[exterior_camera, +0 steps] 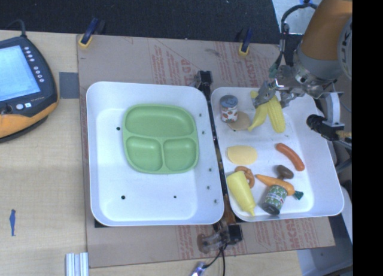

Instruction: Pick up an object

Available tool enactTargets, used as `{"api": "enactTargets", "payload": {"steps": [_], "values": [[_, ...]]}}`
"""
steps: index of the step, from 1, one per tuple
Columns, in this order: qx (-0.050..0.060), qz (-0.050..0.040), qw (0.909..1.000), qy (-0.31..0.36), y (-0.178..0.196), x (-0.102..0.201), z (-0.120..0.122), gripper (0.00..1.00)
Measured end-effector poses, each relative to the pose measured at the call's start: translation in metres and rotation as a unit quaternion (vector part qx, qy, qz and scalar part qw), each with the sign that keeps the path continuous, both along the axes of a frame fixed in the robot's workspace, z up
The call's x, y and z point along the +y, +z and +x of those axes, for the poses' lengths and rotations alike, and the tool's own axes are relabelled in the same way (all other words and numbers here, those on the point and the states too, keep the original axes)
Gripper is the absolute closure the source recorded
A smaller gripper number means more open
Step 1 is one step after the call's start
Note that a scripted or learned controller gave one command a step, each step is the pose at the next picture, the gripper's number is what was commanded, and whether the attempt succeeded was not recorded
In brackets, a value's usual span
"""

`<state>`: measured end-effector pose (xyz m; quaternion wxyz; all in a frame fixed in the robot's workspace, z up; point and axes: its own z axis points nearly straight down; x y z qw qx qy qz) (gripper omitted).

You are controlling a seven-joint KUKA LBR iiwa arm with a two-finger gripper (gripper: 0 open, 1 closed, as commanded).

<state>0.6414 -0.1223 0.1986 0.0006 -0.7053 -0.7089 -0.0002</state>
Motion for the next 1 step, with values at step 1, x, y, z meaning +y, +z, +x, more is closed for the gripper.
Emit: {"api": "enactTargets", "payload": {"steps": [1], "values": [[0.002,-0.0004,1.0000,0.000,-0.0069,0.0598,0.0064,1.00]]}}
